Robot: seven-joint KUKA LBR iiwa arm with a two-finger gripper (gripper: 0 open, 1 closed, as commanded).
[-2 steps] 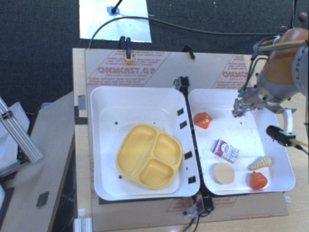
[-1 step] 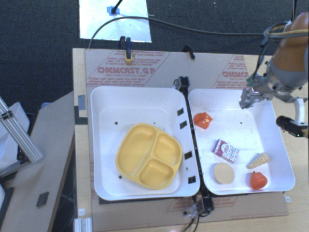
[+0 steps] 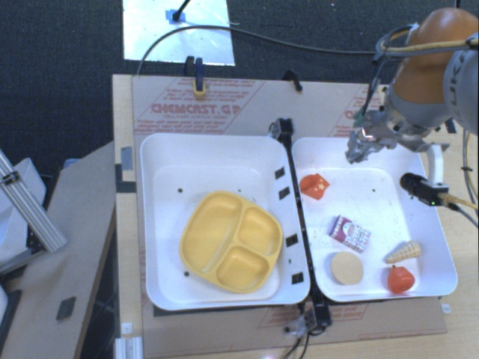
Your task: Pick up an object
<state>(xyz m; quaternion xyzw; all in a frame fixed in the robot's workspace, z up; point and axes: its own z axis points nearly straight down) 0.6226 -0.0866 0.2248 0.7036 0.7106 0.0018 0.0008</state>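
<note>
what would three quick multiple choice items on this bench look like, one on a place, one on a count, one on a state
1. Where does the yellow divided tray lie?
A. in the left bin
B. in the right bin
C. on the bench outside both bins

2. How many loose things lie in the right bin?
A. two
B. five
C. eight

3. How does the gripper stand to the things in the right bin?
A. above the bin's far edge, touching none
B. pressed on the tan disc
C. resting on the yellow tray

Answers:
1. A, the tray sits inside the left bin.
2. B, red piece, small carton, tan disc, cone, red-orange fruit.
3. A, it hangs near the far rim, apart from every item.
</note>
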